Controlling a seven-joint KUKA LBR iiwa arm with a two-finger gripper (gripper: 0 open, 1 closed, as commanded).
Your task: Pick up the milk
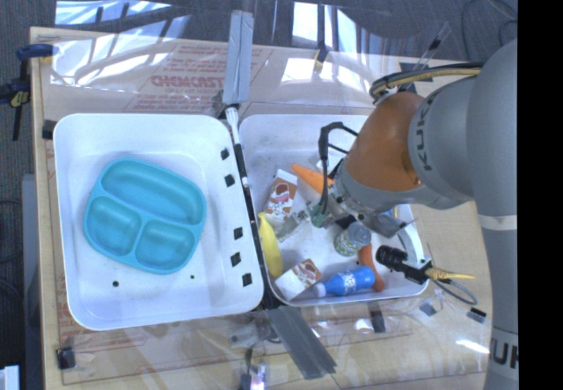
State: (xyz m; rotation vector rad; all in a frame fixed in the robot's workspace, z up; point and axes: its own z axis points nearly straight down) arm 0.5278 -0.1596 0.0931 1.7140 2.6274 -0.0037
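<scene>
A small white milk carton (281, 195) with red and brown print lies near the left wall of the right bin (264, 137). A second, similar small carton (305, 274) lies at that bin's front. My gripper (324, 214) reaches down into the middle of the right bin, just right of the first carton, and the orange wrist band hides most of it. Nothing is seen in its grasp.
Around the gripper lie an orange carrot (310, 175), a yellow banana (269, 247), a round greenish can (352, 241) and a blue bottle (349, 283). The left bin (79, 291) holds a blue divided plate (145, 215).
</scene>
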